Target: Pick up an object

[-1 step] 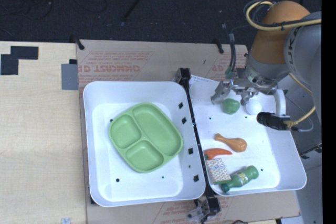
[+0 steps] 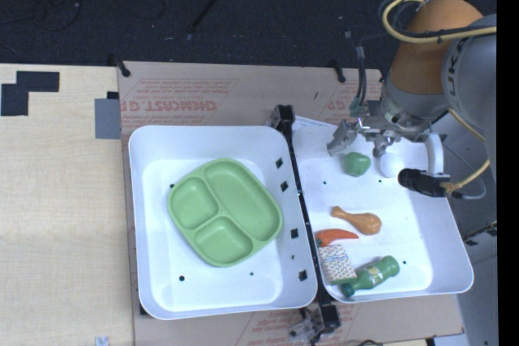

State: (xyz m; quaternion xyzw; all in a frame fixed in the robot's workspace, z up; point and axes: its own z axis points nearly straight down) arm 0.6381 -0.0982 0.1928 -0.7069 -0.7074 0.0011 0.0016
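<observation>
Hanging over the far end of the right bin (image 2: 454,255), the end effector (image 2: 363,140) has its two fingers spread apart, one toward the bin divider and one toward the arm, with nothing between them. Just below the gap lies a small green round object (image 2: 355,164), close to the fingertips; whether a tip touches it cannot be told from this angle. Just beside it, on the arm's side, sits a small white round object (image 2: 390,164), partly covered by the nearer finger. Behind the end effector rises the grey arm (image 2: 474,85) with its orange band (image 2: 430,44), a yellow cable looped over the top, and a black part jutting out over the bin's right rim.

Further along the right bin, toward the near end, lies an orange drumstick-shaped toy (image 2: 357,219), apart from the green object. Below it rests a red-orange pepper-like piece (image 2: 334,236) against the divider, then a patterned packet (image 2: 336,262), and beside that a green bottle (image 2: 371,275) lying on its side with its cap pointing to the near left corner.

The left bin (image 2: 154,166) holds a green divided plate (image 2: 224,211) with three compartments, set at a slant near the middle. Both bins stand on brown cardboard (image 2: 203,93) over the pale wooden tabletop (image 2: 57,215).
</observation>
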